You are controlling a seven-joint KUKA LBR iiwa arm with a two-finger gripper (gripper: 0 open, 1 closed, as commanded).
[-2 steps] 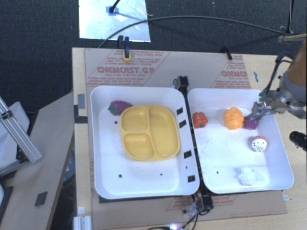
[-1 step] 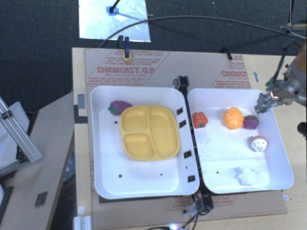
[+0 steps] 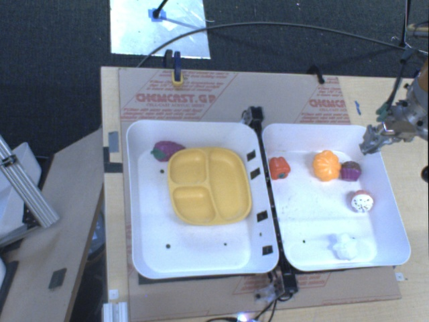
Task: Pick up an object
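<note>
Hovering at the right bin's [image 3: 395, 210] far edge with the gripper [image 3: 373, 141], its opening impossible to tell. Lying just below-left of it: purple piece [image 3: 350, 171], orange fruit [image 3: 326, 166]; farther left, red pepper [image 3: 279, 168].

Two white bins sit side by side on the table: the left bin [image 3: 144, 247] holds a yellow divided plate [image 3: 208, 185] with a purple toy [image 3: 166, 150] just beside the plate's far-left corner. The right bin [image 3: 389, 237] holds a red pepper [image 3: 279, 168] near its left wall, an orange pumpkin [image 3: 326, 166] touching a small dark purple piece [image 3: 350, 171], a white speckled ball [image 3: 362, 202], and a white lump [image 3: 346, 247] near its front edge. The tool [image 3: 373, 141] hangs over the right bin's far-right corner, apart from every object.
</note>
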